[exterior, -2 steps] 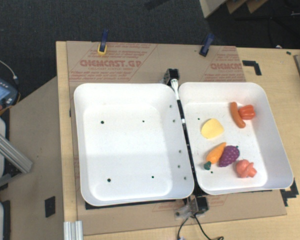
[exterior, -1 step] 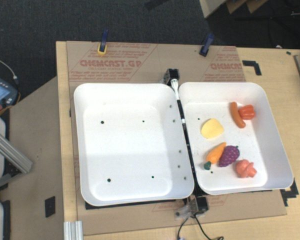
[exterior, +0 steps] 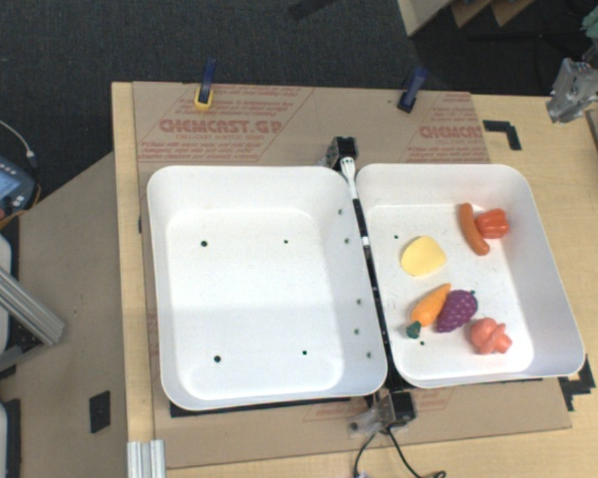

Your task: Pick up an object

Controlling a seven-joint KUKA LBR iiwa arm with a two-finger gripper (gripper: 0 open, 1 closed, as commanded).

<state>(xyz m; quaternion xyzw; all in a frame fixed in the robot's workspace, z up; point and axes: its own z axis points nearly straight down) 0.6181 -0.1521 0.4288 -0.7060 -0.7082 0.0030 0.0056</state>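
The pick has not visibly begun — all the toy food items lie in the right bin [exterior: 543, 267], and none is lifted or held. A yellow lemon-like piece [exterior: 423, 256] sits near the middle of that bin, apart from the rest. Toward the far side a sausage [exterior: 470, 229] lies touching a red-orange piece [exterior: 493, 224] that may be a tomato or pepper, though its shape is too small to tell. Nearer the front, a carrot [exterior: 430, 307] lies against a bunch of purple grapes [exterior: 456, 310], and a pinkish-red piece [exterior: 489, 336] rests just beside the grapes. The left bin [exterior: 169, 267] holds nothing that can be seen. A grey metal part at the upper right edge [exterior: 576, 86] may belong to the arm, well apart from the bins, but it cannot be told whether it is the gripper, nor what state the tool is in. Judged from this, everything is left to do: choosing an item, descending, closing on it and raising it. The lemon-like piece, standing alone, looks the easiest target.
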